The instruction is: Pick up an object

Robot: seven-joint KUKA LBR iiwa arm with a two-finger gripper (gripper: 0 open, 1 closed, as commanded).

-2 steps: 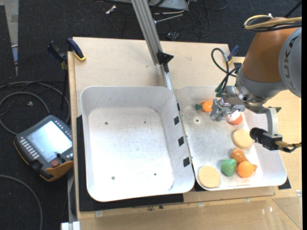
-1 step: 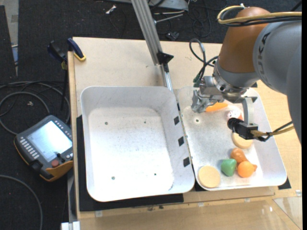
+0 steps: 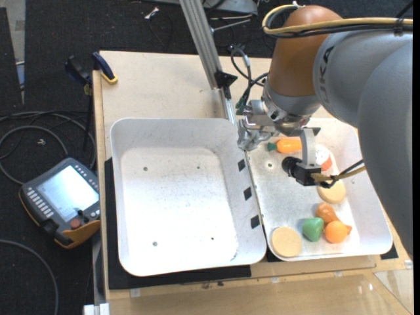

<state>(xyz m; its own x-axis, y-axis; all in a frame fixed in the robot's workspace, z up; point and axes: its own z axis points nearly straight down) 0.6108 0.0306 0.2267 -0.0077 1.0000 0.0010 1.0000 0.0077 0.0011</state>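
The left bin [image 3: 172,195] holds nothing but specks. In the right bin [image 3: 275,176], the gripper [image 3: 252,133] sits at 11 o'clock; its finger state cannot be told. At 5 o'clock lie a tan disc [image 3: 286,241], green piece [image 3: 313,228] and orange fruit [image 3: 336,231].

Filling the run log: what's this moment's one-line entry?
tool: over right bin, far end | grasp: none seen | carrot beside it
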